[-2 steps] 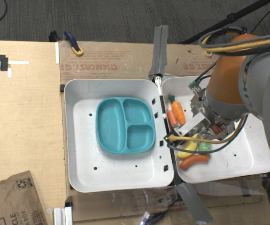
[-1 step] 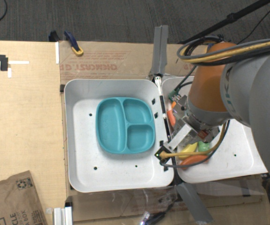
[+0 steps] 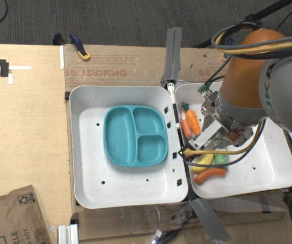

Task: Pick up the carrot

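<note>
Grey metal of the end effector (image 3: pixel 213 131) hangs low in the right bin (image 3: pixel 278 174), just beside the carrot (image 3: pixel 192 121), likely lining up a grasp; whether it is spread or pressed together I cannot tell. That carrot lies against the bin's left wall, above a yellow piece (image 3: pixel 202 159) and a red-orange piece (image 3: pixel 210 175), while the teal divided plate (image 3: pixel 135 135) sits alone in the left bin (image 3: pixel 85 151).

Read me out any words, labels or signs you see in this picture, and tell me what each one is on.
"CLE" and "OX", the ends of two printed lines, beside a recycling symbol: on the brown cardboard piece at the lower left.
Red lettering on the cardboard sheet behind the bins: upside down and too faint to read with certainty.
The teal divided plate and the carrot bear no text.
</note>
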Motion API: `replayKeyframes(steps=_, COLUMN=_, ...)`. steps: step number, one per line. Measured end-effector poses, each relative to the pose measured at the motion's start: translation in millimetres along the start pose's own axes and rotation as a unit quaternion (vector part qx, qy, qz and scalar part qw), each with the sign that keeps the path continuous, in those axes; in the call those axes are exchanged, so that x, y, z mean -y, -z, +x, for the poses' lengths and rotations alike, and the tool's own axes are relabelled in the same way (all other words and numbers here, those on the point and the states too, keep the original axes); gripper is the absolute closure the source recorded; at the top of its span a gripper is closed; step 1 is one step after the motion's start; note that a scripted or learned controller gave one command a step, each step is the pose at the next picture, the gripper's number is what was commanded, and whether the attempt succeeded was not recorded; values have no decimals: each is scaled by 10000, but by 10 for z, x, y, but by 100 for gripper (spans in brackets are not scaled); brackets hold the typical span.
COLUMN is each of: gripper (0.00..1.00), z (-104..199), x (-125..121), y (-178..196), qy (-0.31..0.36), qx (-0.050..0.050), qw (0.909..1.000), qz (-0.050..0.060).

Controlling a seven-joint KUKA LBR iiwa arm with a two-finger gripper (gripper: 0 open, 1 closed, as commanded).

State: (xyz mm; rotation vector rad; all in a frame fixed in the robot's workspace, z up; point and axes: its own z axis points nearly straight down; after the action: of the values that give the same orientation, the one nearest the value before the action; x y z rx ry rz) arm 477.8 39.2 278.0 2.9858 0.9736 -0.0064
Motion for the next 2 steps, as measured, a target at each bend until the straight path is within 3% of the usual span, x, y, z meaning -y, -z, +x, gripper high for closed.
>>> replayKeyframes(steps=1, gripper=100, z=-71, x=-97, y=221, qy=-732, qx=3, qw=9973, qz=-1)
replayKeyframes(steps=2, gripper=100, z=180, x=-194, y=241, qy=-1156, qx=9, qw=9933, qz=2)
